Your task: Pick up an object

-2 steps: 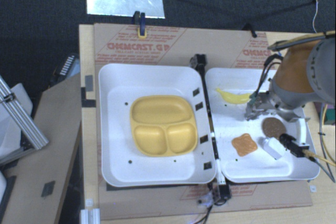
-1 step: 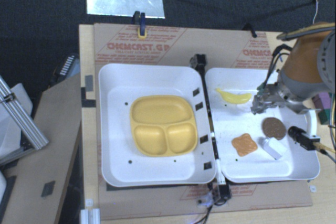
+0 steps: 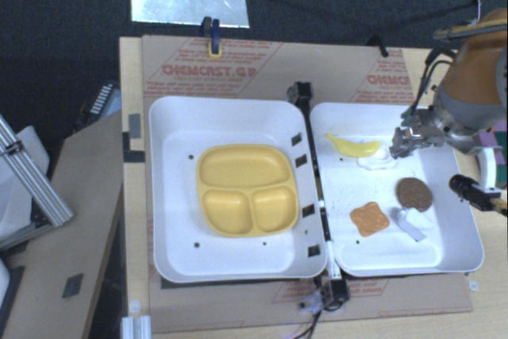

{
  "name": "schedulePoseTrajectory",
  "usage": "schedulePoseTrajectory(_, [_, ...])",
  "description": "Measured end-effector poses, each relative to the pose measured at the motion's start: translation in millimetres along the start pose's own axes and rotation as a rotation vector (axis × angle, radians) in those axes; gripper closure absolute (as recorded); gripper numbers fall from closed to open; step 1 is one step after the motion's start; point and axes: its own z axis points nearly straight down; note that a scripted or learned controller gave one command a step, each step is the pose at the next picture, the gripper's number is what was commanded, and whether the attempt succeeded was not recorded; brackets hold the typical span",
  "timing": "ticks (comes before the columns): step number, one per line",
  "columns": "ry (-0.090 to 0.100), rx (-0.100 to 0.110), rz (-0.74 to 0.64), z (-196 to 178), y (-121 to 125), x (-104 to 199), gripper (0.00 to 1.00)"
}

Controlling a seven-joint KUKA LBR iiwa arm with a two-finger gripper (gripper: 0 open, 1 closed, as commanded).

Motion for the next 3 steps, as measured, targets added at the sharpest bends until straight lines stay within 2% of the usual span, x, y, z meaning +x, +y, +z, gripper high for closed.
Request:
schedulePoseTrajectory(1, [0.0,0.0,-0.001,-44,1,0,1.0])
schedulePoseTrajectory(2, [0.003,0.005,-0.005,-34,9,56,1.0])
schedulePoseTrajectory(3, [0.003,0.005,-0.006,-33,6,104,1.0])
